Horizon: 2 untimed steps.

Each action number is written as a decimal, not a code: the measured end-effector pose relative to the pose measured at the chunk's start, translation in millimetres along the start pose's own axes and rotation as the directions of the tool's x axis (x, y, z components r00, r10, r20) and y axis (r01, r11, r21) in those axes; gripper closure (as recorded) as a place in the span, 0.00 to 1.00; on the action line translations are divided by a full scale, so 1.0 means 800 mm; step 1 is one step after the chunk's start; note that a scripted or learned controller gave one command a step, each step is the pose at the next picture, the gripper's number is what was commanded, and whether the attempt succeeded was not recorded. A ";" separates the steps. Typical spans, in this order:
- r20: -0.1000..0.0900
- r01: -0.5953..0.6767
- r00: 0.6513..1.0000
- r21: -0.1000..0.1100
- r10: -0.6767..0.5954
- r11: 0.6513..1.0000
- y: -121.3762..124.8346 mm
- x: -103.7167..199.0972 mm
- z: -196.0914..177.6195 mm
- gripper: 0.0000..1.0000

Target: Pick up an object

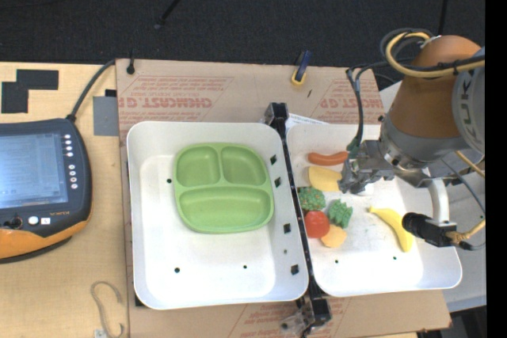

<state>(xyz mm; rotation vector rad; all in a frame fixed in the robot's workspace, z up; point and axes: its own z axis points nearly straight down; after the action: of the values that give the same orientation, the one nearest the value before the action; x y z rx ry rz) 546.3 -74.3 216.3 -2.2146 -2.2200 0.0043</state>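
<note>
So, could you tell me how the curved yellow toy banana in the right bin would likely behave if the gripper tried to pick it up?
The curved yellow toy banana looks like moulded plastic, so probably stiff and light. Its smooth, tapered form may slip between fingers. Lying flat, apart from the other toy food, it would likely pivot rather than roll if nudged.

Desk (95,265) and both white bins (150,265) are viewed from one fixed overhead camera, slanted downward, at moderate range.

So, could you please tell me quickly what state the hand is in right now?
Hand: over the right bin, near the yellow food piece; open or closed cannot be told.
</note>
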 end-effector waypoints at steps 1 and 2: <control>0.001 -0.001 1.000 -0.003 0.001 1.000 -0.001 0.009 -0.007 1.00; 0.002 -0.003 1.000 -0.003 0.003 1.000 0.007 -0.003 -0.004 1.00</control>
<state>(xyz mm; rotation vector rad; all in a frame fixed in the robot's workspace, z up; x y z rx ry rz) 551.6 -76.7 219.1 -2.2200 -2.2196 0.0029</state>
